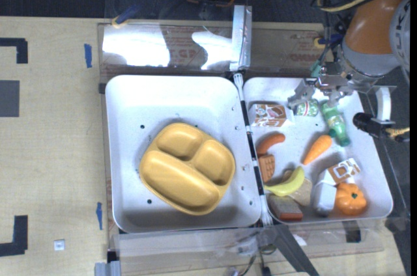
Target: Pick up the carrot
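A yellow loaf-shaped toy [187,167] fills the left bin [124,99]. In the right bin [381,187] the carrot [317,148] lies just beside a green bottle [335,124] — the pincer [320,92] hovers above it, fingers spread, gripping nothing.

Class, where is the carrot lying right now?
The carrot lies in the right bin, just below the green bottle and up-right of the banana.

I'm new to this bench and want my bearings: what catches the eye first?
A big yellow three-part dish dominates the left bin. The right bin is crowded with toy food, the carrot near its middle beside a green bottle. The hand hangs over that bin's far end.
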`<state>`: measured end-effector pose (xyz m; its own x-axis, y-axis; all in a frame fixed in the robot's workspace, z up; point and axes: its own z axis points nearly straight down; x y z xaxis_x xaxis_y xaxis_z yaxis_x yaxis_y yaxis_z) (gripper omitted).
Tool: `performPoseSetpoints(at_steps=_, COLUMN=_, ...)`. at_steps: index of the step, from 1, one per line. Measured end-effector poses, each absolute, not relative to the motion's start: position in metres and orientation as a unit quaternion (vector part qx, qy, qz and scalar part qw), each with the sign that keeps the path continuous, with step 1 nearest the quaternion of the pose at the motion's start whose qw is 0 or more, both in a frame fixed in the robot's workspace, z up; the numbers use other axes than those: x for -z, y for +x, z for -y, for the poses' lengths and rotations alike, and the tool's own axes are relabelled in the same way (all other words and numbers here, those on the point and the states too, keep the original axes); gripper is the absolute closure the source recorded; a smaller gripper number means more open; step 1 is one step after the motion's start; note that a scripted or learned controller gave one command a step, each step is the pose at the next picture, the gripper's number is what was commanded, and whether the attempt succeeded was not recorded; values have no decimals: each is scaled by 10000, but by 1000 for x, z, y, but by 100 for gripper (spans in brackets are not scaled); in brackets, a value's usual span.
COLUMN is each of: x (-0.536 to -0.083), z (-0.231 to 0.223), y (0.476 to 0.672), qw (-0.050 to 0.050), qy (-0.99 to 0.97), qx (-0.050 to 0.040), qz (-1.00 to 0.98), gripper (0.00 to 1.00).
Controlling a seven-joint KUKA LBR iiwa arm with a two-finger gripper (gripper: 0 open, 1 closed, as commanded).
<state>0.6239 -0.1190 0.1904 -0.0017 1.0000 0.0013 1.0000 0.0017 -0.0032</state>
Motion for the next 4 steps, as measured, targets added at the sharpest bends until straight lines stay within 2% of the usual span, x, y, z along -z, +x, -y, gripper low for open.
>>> performPoseSetpoints(at_steps=1, x=-150, z=103, y=595, qw=10, qy=-7093, qx=-4, qz=7049, gripper=0)
performPoseSetpoints(at_steps=2, x=-150, z=103, y=595, qw=9, qy=-7092, qx=-4, qz=7050, gripper=0)
performPoseSetpoints(at_steps=3, x=-86, z=166, y=536, qw=3, qy=-8090, qx=2, qz=5879, gripper=0)
performPoseSetpoints(at_steps=4, x=-96, z=166, y=538, qw=-10, qy=-8095, qx=20, qz=5872, gripper=100)
